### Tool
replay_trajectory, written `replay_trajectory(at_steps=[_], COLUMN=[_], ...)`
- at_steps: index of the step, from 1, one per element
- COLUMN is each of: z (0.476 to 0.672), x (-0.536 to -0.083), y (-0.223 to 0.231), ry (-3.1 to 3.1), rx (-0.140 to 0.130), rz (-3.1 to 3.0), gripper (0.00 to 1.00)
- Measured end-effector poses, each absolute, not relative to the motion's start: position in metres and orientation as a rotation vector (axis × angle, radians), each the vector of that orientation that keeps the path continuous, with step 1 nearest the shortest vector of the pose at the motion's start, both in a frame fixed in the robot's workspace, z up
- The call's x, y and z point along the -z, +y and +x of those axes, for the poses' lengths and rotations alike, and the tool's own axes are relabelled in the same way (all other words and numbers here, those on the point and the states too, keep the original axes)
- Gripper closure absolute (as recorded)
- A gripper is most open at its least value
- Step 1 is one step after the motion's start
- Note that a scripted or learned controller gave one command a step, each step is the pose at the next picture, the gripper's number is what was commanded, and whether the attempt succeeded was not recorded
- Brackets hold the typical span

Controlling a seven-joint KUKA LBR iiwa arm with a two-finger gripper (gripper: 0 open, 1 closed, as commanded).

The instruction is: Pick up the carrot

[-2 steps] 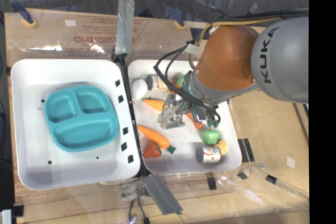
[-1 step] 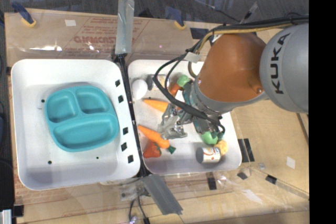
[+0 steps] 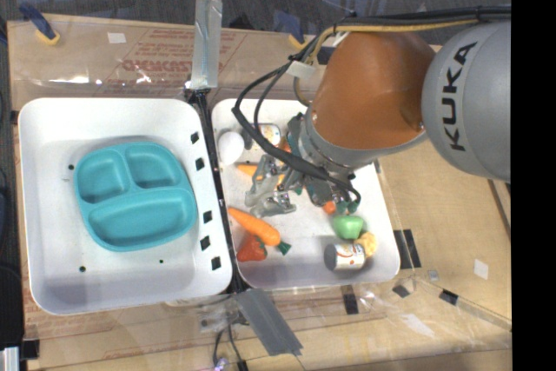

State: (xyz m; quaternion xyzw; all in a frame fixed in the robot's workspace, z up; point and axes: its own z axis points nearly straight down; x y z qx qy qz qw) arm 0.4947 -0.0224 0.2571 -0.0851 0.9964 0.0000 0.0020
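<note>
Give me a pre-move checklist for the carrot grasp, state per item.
1. Carrot in view, lying in the right bin: ok.
2. Gripper over the right bin: ok.
3. Gripper directly above the carrot: not ok, it sits just up from it.
4. Carrot free of neighbours: not ok, a red item lies against its lower side.
5. Nothing between the gripper tips: cannot tell.
6. Teal divided plate out of the way, in the left bin: ok.

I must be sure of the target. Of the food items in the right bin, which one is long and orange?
The carrot, lying by the bin's left wall. It is long, tapered and orange; the apple is round and green, the can short and silver.
</note>
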Motion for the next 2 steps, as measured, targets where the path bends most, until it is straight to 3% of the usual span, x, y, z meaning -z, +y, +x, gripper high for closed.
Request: replay_trajectory(at_steps=[1,2], z=[0.485,0.519], x=[-0.275,-0.301], y=[-0.032,-0.074], ry=[3.077,3.024], rx=[0.002,0.005], rz=[-0.606,-0.832], gripper=[1.00,1.00])
